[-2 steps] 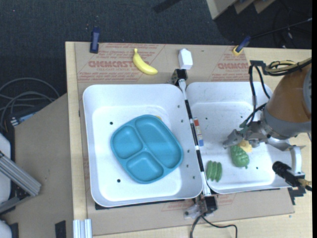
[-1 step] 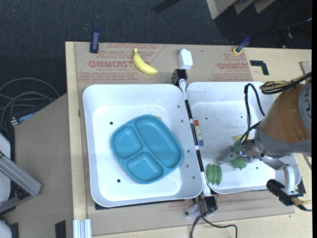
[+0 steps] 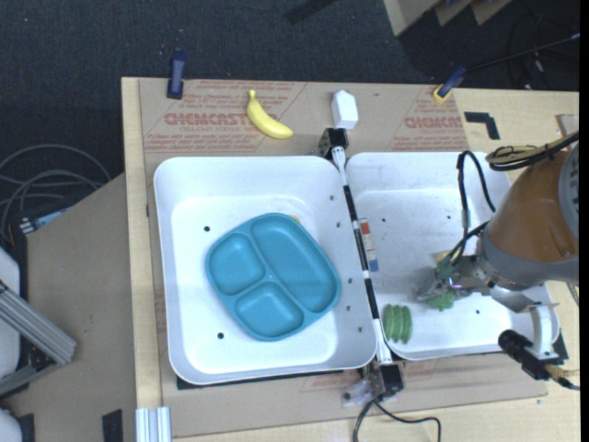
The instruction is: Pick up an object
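While arm (image 3: 538, 238) hides jaws | green object (image 3: 398, 322) near right bin's (image 3: 405, 182) front wall

Left bin (image 3: 175, 247): white plastic, smooth, slight sheen.
Right bin (image 3: 405, 182): same white plastic, scuffed with small dark marks.
Divided plate (image 3: 271, 275), in the left bin: blue plastic, smooth, satin finish.
Banana (image 3: 267, 119), far side of the bench: yellow, smooth, looks like plastic.
Bench top (image 3: 221, 118): matt tan cardboard with red print.
Ribbed green item (image 3: 398, 323), near edge of the right bin: matt.
Arm (image 3: 538, 219): orange band, smooth and glossy.
Floor (image 3: 92, 26): dark, rough carpet.
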Robot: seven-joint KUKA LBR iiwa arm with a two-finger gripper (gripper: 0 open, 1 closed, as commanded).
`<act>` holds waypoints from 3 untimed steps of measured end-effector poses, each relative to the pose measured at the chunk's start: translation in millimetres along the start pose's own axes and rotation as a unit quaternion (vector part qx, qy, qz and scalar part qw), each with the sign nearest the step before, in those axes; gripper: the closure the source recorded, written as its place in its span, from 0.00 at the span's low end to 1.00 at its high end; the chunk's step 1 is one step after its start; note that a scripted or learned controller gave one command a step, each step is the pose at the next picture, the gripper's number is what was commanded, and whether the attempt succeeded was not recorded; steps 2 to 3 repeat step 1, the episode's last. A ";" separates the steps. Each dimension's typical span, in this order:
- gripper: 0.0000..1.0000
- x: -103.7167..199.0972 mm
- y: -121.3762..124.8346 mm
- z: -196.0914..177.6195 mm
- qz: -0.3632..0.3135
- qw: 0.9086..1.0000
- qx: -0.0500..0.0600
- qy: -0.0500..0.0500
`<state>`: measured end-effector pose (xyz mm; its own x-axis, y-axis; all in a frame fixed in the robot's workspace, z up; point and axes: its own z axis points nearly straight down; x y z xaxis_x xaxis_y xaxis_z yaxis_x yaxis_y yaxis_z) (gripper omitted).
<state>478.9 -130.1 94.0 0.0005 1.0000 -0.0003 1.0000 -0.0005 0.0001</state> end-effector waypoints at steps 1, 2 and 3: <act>1.00 81.2 46.2 -90.9 -0.001 1.000 -0.001 0.001; 1.00 81.2 46.2 -90.9 -0.001 1.000 -0.001 0.001; 1.00 81.2 46.2 -90.9 -0.001 1.000 -0.001 0.001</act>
